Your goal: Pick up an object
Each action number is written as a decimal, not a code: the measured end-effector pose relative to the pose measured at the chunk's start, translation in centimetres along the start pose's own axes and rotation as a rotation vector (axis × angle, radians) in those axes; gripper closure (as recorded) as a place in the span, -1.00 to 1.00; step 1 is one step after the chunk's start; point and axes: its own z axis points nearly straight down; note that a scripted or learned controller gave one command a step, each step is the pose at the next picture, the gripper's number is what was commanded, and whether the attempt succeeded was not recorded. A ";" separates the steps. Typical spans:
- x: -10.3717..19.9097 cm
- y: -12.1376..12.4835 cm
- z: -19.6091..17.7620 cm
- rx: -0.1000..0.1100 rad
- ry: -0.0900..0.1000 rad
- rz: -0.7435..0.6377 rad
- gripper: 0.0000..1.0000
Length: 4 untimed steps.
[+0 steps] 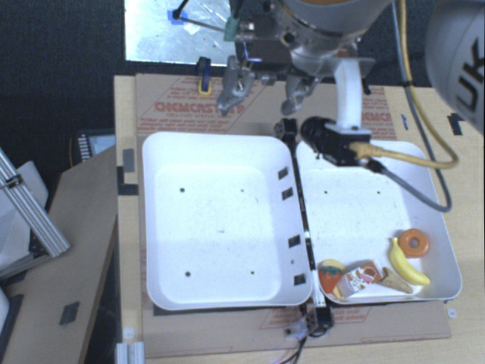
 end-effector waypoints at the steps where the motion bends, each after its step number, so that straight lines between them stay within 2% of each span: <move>1: -0.6 -3.9 -1.0 0.002 -0.002 0.001 -1.00; 2: -7.8 -3.9 17.0 0.018 -0.010 0.012 -1.00; 3: -14.0 4.2 32.5 0.013 -0.010 0.013 -1.00; 4: -13.5 4.3 30.4 0.002 -0.003 0.006 1.00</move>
